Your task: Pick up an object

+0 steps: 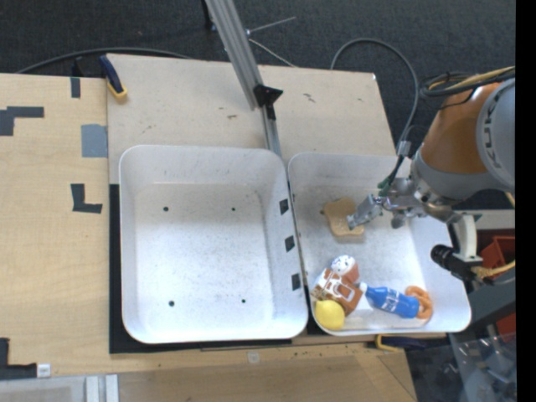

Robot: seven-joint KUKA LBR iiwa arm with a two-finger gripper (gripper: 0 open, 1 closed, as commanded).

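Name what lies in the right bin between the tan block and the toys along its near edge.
Nothing: in the camera view, bare white bin floor separates the tan block from the orange-and-white toy.

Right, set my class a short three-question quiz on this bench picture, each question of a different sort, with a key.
1. True or false: the tan block lies in the left bin.
2. Which thing lies nearest the gripper?
A. the yellow ball
B. the tan block
C. the blue and orange toy
3. Fill in: the yellow ball sits at the right bin's front-____ corner, as the camera sees it.

Key
1. False: it lies in the right bin.
2. B: the gripper sits right at the block's edge.
3. left
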